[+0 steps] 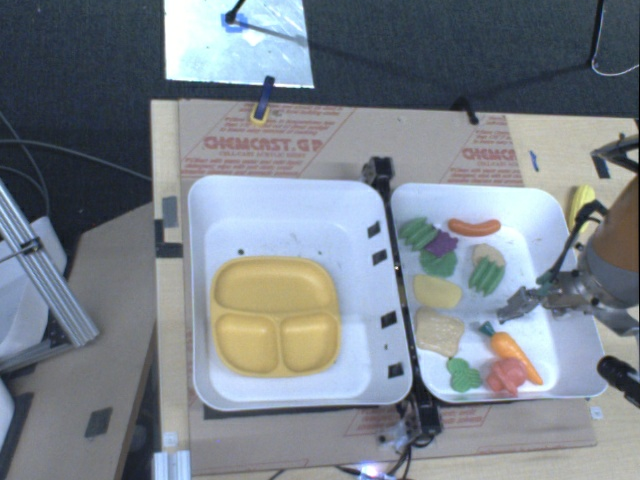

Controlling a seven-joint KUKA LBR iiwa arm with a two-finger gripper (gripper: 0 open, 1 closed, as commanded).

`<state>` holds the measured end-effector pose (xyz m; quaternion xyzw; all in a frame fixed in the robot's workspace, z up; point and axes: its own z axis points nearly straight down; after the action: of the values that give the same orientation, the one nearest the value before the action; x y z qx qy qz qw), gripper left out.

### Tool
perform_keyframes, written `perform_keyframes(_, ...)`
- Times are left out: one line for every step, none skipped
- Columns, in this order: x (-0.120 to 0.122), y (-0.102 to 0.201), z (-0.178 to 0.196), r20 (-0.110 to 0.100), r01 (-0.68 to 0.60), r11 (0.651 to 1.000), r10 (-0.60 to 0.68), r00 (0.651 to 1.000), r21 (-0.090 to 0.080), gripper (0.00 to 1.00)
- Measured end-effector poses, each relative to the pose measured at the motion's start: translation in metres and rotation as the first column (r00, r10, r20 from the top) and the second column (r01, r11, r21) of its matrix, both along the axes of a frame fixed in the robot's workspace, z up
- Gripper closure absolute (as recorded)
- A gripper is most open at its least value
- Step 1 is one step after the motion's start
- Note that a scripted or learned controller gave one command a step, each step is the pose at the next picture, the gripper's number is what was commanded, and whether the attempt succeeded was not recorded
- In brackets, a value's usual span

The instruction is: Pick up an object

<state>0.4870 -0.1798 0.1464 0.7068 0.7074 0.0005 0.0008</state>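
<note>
Bins sat side by side on your bench, largest things first: the left bin [290, 203] held a yellow divided tray [275, 315], and the right bin [545, 213] held a scatter of toy foods. Your arm [618, 253] reached in from the right edge, and its gripper [512, 308] hung low over the right bin's middle, just above and beside the orange carrot [515, 352]. I could not tell whether the tool was apart or together; the tip was small and blurred, and nothing showed clamped in it.

The pickable items all lay loose on the right bin's floor, probably tipped in so any one could be taken. Along the far side were a sausage [473, 227], a green leafy piece [417, 233] and a purple piece [439, 252]. Toward the middle lay a green ridged piece [486, 275], a pale yellow block [437, 291] and a cream slice [440, 332]. Nearest you were a red piece [506, 376] touching the carrot, and a small broccoli floret [462, 375]. Judging by its position, your gripper seemed aimed at the carrot, though the pick looked not yet made.
</note>
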Motion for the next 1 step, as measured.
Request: perform_keyframes(0.0003,-0.0272,-0.0626,0.001,0.001,1.0,-0.001,1.0,-0.001,0.0)
